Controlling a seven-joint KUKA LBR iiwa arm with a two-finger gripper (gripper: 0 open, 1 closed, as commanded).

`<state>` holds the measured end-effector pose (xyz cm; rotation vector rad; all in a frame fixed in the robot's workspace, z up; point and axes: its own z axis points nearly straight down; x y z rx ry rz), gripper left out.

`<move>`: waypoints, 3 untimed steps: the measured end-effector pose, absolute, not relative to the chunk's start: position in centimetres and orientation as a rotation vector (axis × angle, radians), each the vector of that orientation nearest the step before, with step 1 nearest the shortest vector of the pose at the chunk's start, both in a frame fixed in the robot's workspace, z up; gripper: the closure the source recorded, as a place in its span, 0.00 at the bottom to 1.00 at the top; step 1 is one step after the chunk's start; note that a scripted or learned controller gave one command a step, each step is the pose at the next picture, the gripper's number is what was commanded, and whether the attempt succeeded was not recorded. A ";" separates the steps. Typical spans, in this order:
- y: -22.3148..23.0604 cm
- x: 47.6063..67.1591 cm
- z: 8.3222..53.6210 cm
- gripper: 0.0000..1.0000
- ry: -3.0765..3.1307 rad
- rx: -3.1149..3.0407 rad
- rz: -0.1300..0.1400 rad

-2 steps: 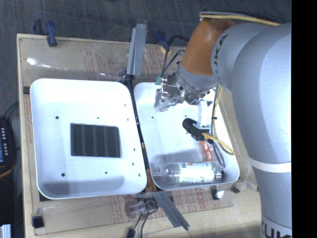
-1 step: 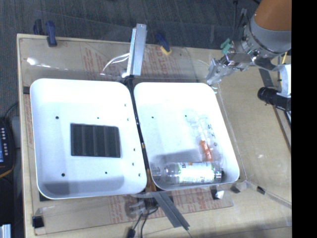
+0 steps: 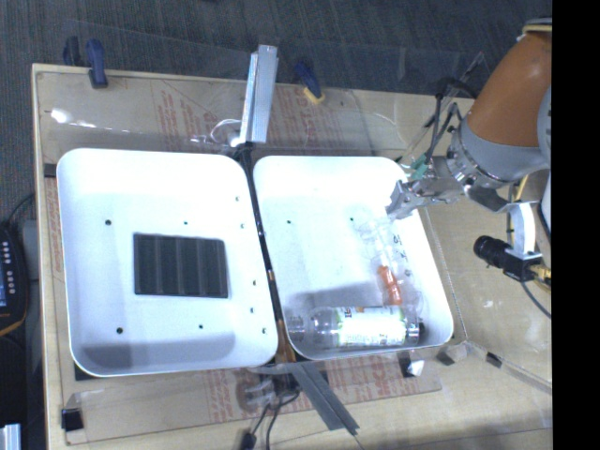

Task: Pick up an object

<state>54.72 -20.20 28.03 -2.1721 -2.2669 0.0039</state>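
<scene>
Camera view: gripper point(image 3: 405, 198), grip state impossible to tell, above right bin point(image 3: 309, 181) near clear bottle point(image 3: 352, 326).

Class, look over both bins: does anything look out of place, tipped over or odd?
Nothing looks damaged or spilled. The clear bottle lies on its side along the near wall of the right bin, not upright. The left bin holds a flat dark grille.

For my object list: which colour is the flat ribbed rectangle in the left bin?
Dark grey, nearly black flat ribbed rectangle, in the camera view.
</scene>
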 end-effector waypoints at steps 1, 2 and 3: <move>-17.3 59.4 30.7 1.00 -2.102 -2.335 0.001; -17.3 59.4 30.7 0.00 -2.102 -2.334 0.002; -19.2 54.1 22.7 0.00 -2.315 -2.119 0.003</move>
